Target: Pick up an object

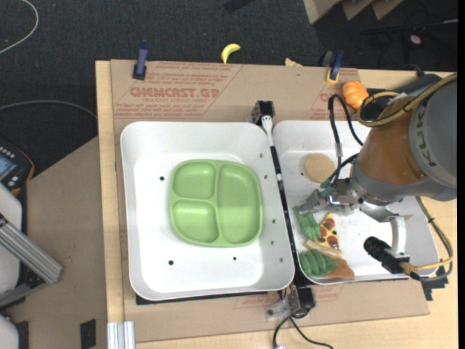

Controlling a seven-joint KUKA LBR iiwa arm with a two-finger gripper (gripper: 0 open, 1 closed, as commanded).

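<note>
The arm (425, 158) reaches in from the right across the right bin (356, 247). Its thick grey body and orange band (383, 162) lie low over the bin's right half, and the wrist is turned so that the gripper (314, 203) points left, toward the wall between the two bins. The gripper sits low over the bin's left part, between a tan disc (317, 167) on the far side and a cluster of toy food on the near side. From this slanted view, I cannot tell whether the gripper is open or closed, or whether it touches anything.

Just beside the gripper tip, on its near side, lies a green leafy piece (310, 228), with a pizza slice (330, 233) touching its right edge. Nearer the front wall are a second green piece (314, 262) and a brown piece (340, 271) against it. All of these rest on the bin floor; none is seen lifted.

The left bin (145, 195) holds a green divided plate (216, 202) lying flat in its middle. On the worktop (182, 93) behind the right bin sits an orange ball (354, 91), partly behind the arm's cables. A small yellow banana (229, 51) lies at the worktop's far edge, and a blue clamp (141, 60) grips that edge farther left.
</note>
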